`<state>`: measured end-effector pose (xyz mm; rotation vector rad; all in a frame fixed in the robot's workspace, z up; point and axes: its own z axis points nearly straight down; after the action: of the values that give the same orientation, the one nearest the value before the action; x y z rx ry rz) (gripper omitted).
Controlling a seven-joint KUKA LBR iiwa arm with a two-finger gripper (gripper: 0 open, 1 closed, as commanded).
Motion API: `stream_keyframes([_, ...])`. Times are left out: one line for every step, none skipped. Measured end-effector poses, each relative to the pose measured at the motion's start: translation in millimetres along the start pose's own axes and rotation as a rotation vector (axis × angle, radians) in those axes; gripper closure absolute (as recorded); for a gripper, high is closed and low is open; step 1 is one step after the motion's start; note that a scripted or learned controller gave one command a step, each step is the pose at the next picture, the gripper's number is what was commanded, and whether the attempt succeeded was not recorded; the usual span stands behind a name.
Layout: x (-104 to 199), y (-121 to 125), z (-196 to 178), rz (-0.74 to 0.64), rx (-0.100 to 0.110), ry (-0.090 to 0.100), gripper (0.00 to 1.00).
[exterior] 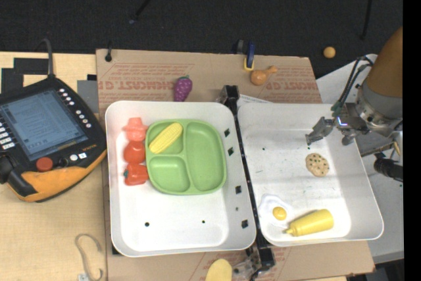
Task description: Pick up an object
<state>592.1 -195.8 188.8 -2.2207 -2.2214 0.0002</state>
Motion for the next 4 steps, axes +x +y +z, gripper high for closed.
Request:
stream_keyframes([3.4, -2.8, 43.5, -0.002, 0.005, 0.002, 0.00])
stream_keyframes([6.5, -2.3, 96.4, -0.002, 0.002, 0.000, 0.00])
stream_keyframes([4.7, -1.0, 81.9, -0.001, -0.002, -0.002, 1.00])
stream_keyframes([1.4, -1.2, 18.7, 0.002, -0.003, -0.001, 1.00])
